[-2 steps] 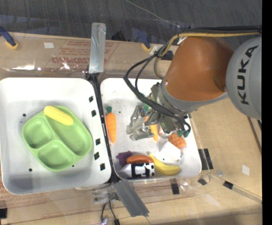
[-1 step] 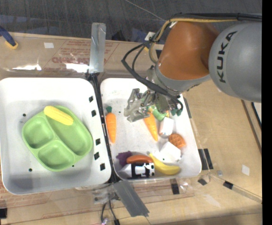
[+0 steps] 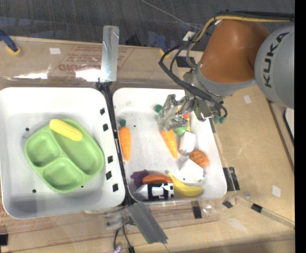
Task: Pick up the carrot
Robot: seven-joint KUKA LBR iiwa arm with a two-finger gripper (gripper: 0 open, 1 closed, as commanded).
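Note:
Two orange carrots lie in the right bin (image 3: 142, 101). One carrot (image 3: 124, 143) with a green top rests along the bin's left wall. The other carrot (image 3: 170, 143) lies near the middle, pointing toward the front. My gripper (image 3: 169, 117) hangs low over the upper end of this middle carrot, which it hides. A small green piece (image 3: 157, 108) shows just left of the gripper.
Right of the middle carrot are white pieces (image 3: 188, 141), (image 3: 191, 171) and an orange-brown item (image 3: 199, 158). A banana (image 3: 185, 188), a purple eggplant (image 3: 139, 177) and a black-and-white toy (image 3: 161, 192) crowd the front. The left bin (image 3: 16, 104) holds a green divided plate (image 3: 63, 157) with yellow corn (image 3: 66, 129).

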